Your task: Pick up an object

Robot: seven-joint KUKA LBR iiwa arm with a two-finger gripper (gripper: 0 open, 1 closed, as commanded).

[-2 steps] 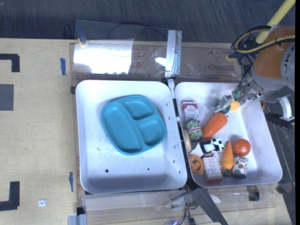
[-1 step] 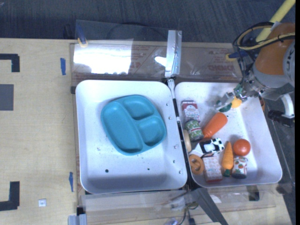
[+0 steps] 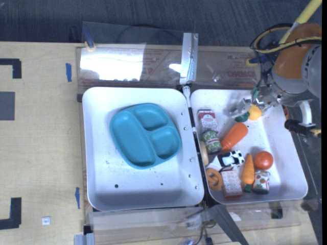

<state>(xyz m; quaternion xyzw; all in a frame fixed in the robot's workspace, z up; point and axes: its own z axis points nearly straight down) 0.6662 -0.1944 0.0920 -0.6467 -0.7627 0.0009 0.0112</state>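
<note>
My gripper (image 3: 251,104) reaches into the far right part of the right bin (image 3: 291,152), under the grey arm with its orange band (image 3: 296,47). A small yellow object (image 3: 254,113) with a green piece (image 3: 240,118) beside it lies right at the gripper's tip; whether it is held is unclear. A large toy carrot (image 3: 234,135) lies just below and to the left. Further forward are a red tomato (image 3: 263,160), a small carrot (image 3: 248,170), a black-and-white cow toy (image 3: 231,158) and a small jar (image 3: 261,182).
The left bin (image 3: 102,182) holds a blue divided plate (image 3: 146,135). Along the right bin's left side are a red-and-white carton (image 3: 207,120), a green can (image 3: 211,141), a pretzel (image 3: 213,178) and a pink box (image 3: 231,184). Yellow cables (image 3: 271,40) loop above the arm.
</note>
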